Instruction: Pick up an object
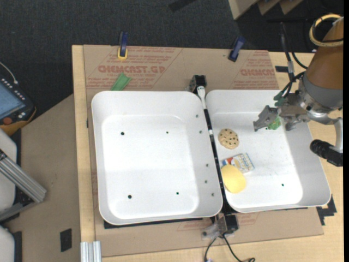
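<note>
Two white bins (pixel 147 108) sit on a tan cardboard sheet (pixel 163 64) printed with faded red lettering. In the right bin lie a pale tan cookie (pixel 229 138) dotted with dark chips, a yellow lemon (pixel 235 179), and a small white packet (pixel 240 162) with red and blue markings. A green object (pixel 274 124) shows at the grey pincer (pixel 268 120). Blue clips (pixel 123 41) mark the cardboard's upper edge.

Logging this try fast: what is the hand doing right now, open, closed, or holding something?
Hand: over the right bin, something green at its tip; open or closed cannot be told.
</note>
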Tool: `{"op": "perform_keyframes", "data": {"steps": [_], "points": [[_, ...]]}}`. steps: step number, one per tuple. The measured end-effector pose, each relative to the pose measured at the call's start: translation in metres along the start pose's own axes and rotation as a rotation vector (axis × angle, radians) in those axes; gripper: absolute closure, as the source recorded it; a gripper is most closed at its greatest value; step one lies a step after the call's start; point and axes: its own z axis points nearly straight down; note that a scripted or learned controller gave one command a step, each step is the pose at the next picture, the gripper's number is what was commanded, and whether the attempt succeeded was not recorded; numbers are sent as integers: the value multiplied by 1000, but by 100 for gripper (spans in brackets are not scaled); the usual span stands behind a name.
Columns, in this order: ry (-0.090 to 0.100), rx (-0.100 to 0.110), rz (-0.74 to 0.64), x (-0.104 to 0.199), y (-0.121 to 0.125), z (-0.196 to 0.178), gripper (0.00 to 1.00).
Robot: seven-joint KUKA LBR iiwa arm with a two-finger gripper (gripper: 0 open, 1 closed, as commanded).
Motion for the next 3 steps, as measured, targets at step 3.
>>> {"op": "perform_keyframes", "data": {"steps": [3], "points": [[4,4,-10,-8,16,-275,0]]}}
